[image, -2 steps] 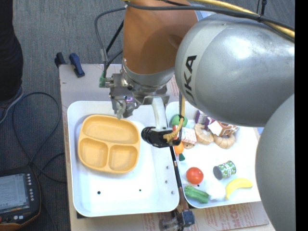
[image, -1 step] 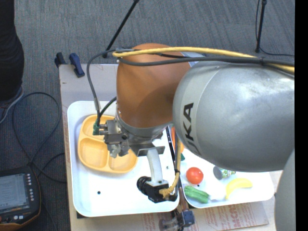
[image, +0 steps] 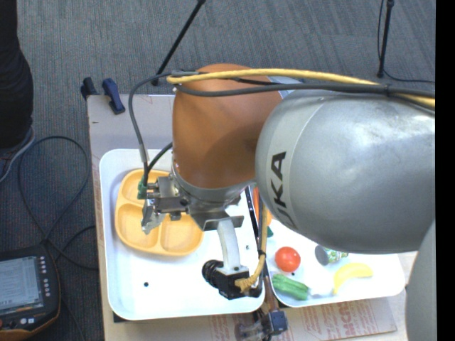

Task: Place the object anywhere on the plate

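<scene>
Your gripper (image: 151,219) hangs over the yellow plate (image: 135,236) in the left bin (image: 114,261), against that bin's far-left corner; you cannot tell its state. The arm (image: 341,176) hides the bins' middle. Along the right bin's (image: 384,286) near edge lie one tomato (image: 287,258), one green vegetable (image: 290,285), one banana (image: 351,274).

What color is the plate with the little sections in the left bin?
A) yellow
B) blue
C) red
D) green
A: the sectioned plate in the left bin is yellow-orange, and it lies partly under the arm's orange band. The red tomato, the green vegetable and the banana are in the right bin.
</scene>
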Robot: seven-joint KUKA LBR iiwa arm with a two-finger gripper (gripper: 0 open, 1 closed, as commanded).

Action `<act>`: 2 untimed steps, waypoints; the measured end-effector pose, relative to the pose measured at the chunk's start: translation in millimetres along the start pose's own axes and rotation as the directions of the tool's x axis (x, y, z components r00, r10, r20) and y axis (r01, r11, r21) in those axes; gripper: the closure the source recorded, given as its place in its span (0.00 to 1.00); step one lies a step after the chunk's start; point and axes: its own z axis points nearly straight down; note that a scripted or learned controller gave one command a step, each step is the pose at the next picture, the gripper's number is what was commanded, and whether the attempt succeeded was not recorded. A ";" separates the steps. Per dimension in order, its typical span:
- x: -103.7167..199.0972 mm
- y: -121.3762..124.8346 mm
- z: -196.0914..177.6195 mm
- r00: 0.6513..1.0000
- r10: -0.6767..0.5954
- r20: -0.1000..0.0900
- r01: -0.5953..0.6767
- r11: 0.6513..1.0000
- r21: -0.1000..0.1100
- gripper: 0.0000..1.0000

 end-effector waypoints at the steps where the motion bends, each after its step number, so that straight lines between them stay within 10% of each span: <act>1: 0.4 0.7 -9.2 1.000 -0.019 0.001 0.019 1.000 0.002 1.00; 2: 0.2 0.7 -9.1 1.000 -0.018 0.000 0.018 1.000 0.002 0.00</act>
